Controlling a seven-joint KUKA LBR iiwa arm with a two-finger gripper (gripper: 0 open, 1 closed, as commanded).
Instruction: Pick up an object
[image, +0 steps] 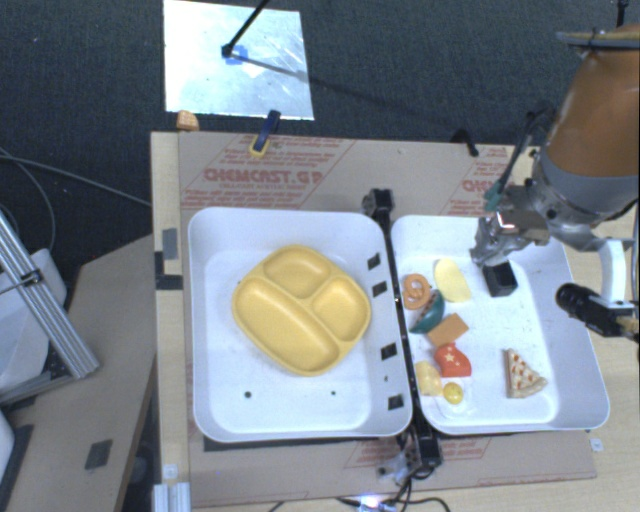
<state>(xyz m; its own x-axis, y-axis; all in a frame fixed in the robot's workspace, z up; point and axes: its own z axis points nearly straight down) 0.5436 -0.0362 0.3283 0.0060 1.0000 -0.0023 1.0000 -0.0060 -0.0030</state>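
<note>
My gripper hangs over the upper middle of the right bin, just right of a pale yellow slice. Nothing shows in its grasp. Small toy foods lie along the bin's left side: an orange pretzel-like ring, a dark green piece, an orange-brown block, a red piece and a pale yellow lump with a small yellow piece below it. A pizza slice lies alone at the lower right.
The left bin holds a yellow divided plate. A black divider with clips runs between the bins. The grey and orange arm reaches in from the upper right. A black part juts over the right bin's right edge.
</note>
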